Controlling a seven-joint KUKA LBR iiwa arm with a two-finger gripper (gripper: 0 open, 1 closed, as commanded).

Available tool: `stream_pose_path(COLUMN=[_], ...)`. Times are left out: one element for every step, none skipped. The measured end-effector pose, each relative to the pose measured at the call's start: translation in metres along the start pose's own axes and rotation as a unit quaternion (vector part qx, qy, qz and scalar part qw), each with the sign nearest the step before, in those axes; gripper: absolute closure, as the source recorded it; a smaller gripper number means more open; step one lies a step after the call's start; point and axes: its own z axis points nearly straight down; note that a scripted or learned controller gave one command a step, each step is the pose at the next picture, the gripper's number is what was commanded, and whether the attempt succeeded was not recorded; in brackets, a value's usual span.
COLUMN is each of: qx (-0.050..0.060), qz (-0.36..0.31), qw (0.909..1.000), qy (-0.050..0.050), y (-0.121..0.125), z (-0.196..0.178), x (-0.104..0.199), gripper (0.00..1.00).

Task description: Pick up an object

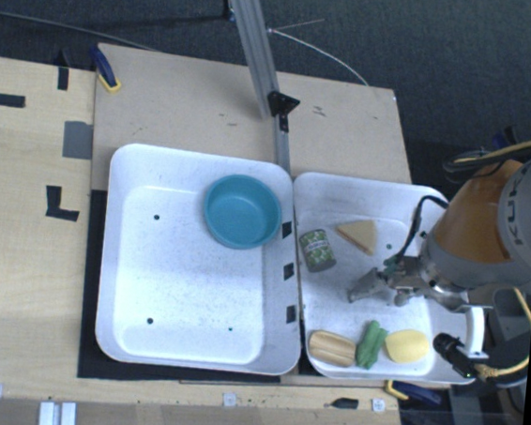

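Just left of the pincer (363, 289), its spread untellable, stands a green can (317, 249).

A blue bowl (241, 211) sits in a speckled white bin (128, 268); nearby, a green vegetable (371, 343) and yellow lemon (406, 345).

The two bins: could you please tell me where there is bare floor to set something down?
The left bin is bare below and left of the blue bowl. The right bin is crowded: can, wedge, the hand, and bread, green piece and lemon along its near edge.
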Motion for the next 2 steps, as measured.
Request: stream_pose_path(qx=[-0.003,-0.007], qz=[-0.001,0.000], qw=[1.0000,1.0000], qy=[0.000,-0.002], y=[0.002,0.007], z=[-0.014,-0.075], x=[0.000,-0.003], gripper=[1.00,1.00])
